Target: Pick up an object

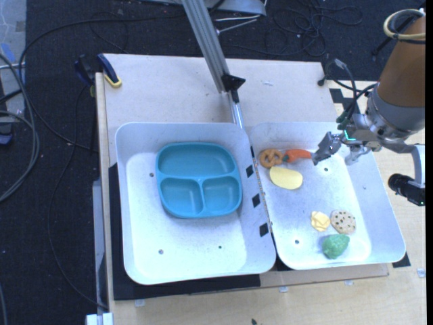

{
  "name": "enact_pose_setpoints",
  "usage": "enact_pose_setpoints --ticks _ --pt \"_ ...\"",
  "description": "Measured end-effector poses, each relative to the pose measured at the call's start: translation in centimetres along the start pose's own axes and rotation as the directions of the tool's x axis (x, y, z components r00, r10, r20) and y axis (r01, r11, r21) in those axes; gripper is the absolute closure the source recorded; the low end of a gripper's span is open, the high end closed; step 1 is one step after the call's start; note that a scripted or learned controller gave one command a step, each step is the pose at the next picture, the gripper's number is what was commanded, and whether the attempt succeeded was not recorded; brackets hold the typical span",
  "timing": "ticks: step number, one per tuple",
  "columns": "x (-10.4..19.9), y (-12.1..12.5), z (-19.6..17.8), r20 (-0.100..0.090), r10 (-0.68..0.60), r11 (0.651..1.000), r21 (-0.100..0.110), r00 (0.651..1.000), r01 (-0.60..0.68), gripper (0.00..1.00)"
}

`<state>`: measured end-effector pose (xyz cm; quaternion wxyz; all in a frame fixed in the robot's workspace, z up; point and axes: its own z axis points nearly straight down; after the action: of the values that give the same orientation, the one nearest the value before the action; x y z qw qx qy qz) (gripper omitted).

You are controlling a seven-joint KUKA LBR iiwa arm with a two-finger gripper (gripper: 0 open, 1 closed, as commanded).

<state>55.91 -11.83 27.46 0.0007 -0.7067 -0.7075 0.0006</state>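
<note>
Right bin (379, 202): pretzel (271, 157), carrot (298, 155), yellow lump (286, 178), cookie (343, 221), green lump (335, 245).
Left bin (135, 202): blue tray (199, 179).
Pincer (336, 147): beside carrot's tip; whether clenched or released, cannot tell.
Risk: carrot touches pretzel; grasp may nudge both or slip.
Writing: none legible.
</note>
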Motion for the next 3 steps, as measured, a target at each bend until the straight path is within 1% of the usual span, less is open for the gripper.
enact_pose_setpoints --ticks 1,2,3 --pt "0.0 0.0 -0.1 0.0 0.0 1.0 -0.002 1.0 0.0 0.0" --pt "0.1 0.9 4.7 0.0 0.001 1.0 0.002 1.0 -0.001 0.0" --pt "-0.5 1.2 9.3 0.0 0.003 1.0 0.002 1.0 -0.003 0.0"
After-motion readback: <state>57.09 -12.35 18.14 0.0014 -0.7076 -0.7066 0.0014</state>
